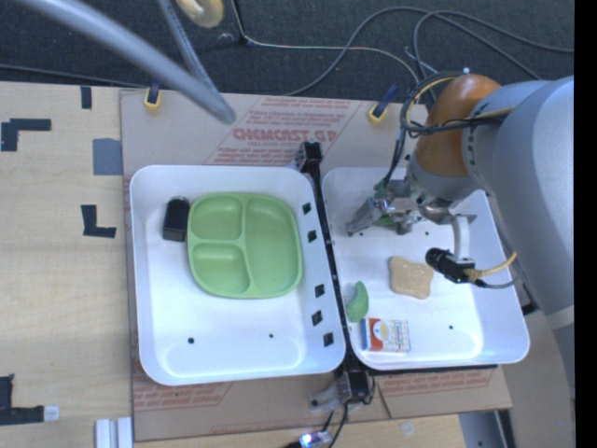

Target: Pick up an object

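In the right bin (485, 339) lie a tan, bread-like chunk (410, 277), a small green piece (357, 300) and a white packet with red and blue print (385, 334). My gripper (366, 220) hangs low over the bin's far left part, close to the divider between the bins. It stands apart from the tan chunk, which lies to its lower right. Nothing shows in its grasp. The grey arm with the orange band (457, 110) covers the bin's far right corner.
The left bin (159, 343) holds a green divided plate (245, 244) with a small black object (175, 219) at its left edge. A black cable plug (448, 266) hangs off the wrist beside the tan chunk. Cables run across the dark floor behind.
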`<state>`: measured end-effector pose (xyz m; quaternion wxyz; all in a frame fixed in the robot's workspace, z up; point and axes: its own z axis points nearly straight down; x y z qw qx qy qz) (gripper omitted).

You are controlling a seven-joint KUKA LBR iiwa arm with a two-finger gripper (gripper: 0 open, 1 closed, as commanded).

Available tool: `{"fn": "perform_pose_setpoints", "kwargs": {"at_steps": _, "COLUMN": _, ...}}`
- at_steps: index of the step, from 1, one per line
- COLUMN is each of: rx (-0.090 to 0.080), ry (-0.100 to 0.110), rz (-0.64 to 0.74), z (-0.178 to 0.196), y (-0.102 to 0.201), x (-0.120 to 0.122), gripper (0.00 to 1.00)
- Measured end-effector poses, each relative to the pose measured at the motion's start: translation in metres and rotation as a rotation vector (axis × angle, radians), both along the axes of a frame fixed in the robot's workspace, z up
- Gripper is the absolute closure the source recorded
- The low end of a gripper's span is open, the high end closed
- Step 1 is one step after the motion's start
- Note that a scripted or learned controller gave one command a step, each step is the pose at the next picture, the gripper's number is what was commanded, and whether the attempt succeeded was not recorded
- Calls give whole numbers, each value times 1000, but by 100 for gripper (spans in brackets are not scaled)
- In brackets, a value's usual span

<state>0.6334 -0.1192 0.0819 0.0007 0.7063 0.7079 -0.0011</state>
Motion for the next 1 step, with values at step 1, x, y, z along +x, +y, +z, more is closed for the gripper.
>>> {"fn": "perform_pose_setpoints", "kwargs": {"at_steps": 1, "rx": 0, "ry": -2, "rz": 0, "z": 14, "y": 0, "x": 1, "gripper": 100}}
